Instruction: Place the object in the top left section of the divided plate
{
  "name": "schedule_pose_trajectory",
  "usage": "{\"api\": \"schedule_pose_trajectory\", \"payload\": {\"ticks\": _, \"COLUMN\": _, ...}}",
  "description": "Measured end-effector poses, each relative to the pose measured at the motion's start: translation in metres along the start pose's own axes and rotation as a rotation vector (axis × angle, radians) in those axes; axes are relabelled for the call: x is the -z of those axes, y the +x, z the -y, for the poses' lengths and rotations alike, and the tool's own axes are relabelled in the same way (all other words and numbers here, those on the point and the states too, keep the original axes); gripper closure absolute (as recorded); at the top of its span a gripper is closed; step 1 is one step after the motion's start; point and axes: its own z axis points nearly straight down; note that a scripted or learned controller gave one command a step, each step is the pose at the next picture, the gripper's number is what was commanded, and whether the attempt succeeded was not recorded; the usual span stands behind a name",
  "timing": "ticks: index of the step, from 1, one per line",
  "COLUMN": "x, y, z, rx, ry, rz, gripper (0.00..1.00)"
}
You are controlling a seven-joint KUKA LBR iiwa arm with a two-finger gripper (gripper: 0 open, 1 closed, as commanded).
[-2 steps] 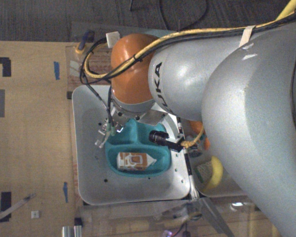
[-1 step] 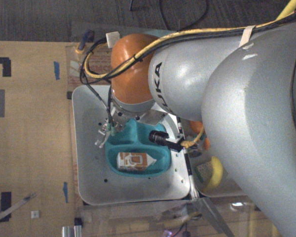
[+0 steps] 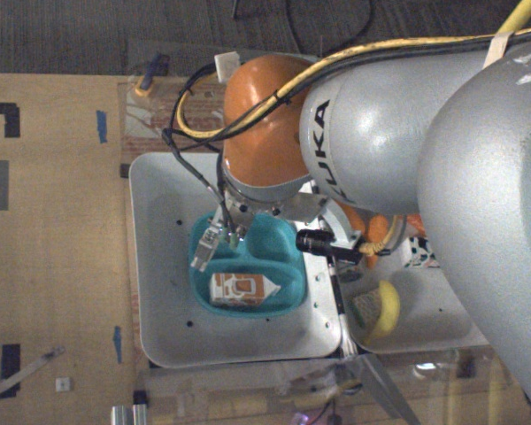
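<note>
A teal divided plate (image 3: pixel 279 242) lies in the left white bin (image 3: pixel 159 237). A small orange and white carton (image 3: pixel 239 288) rests on its side in the plate's section nearest the bottom of the view. My gripper (image 3: pixel 214 237) hangs low over the plate's left rim, above and just left of the carton, and it holds nothing that I can see. The orange wrist band and the grey arm cover the plate's upper right part.
The right bin (image 3: pixel 442 330) holds a yellow fruit (image 3: pixel 388 308), a pale wedge-shaped item (image 3: pixel 366 308) and orange items (image 3: pixel 380 230) partly under the arm. Blue tape marks (image 3: pixel 101 127) sit on the wooden bench to the left.
</note>
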Motion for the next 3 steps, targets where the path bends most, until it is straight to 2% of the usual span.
{"api": "schedule_pose_trajectory", "payload": {"ticks": 1, "x": -0.0639, "y": 0.0137, "z": -0.0147, "rx": -0.278, "ry": 0.002, "rz": -0.002, "gripper": 0.0}}
{"api": "schedule_pose_trajectory", "payload": {"ticks": 3, "x": -0.0638, "y": 0.0133, "z": -0.0145, "rx": -0.279, "ry": 0.001, "rz": -0.001, "gripper": 0.0}}
